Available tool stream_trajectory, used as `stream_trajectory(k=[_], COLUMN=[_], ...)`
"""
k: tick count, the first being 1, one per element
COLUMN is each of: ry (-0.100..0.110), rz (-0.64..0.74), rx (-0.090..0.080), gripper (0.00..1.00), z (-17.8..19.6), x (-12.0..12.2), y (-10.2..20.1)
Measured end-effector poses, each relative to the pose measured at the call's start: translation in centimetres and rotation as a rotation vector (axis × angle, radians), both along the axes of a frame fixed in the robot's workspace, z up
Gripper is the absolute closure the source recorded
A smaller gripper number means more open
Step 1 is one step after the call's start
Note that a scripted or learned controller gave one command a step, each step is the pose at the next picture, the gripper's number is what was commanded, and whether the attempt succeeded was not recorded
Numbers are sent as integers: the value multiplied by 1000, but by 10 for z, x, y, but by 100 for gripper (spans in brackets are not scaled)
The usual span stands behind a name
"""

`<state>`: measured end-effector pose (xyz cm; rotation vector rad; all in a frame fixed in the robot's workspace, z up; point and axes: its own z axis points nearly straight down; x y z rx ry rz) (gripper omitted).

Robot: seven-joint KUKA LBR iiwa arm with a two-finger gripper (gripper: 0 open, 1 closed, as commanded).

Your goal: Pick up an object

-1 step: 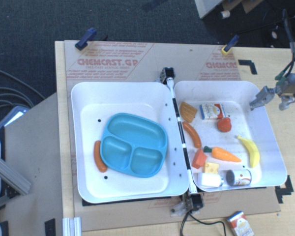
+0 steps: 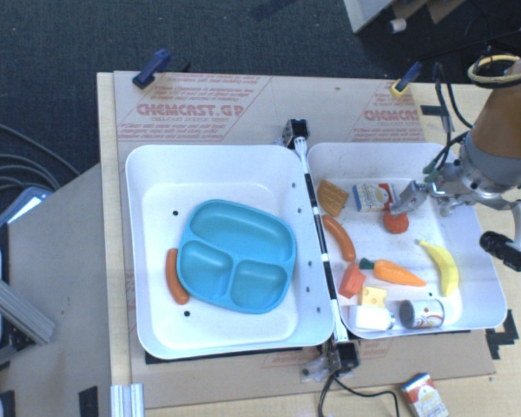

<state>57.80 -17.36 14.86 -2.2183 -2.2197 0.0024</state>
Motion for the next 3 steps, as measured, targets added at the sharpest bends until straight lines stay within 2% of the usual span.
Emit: stream_trajectory(k=[1,2,3], ry=[-9,-14,-14], rz=[0,1,0], rx=[-2,-4,-4], gripper=[0,100,0], z=[-60,-49,-49], x=[44,45,45], y=[30,30,30])
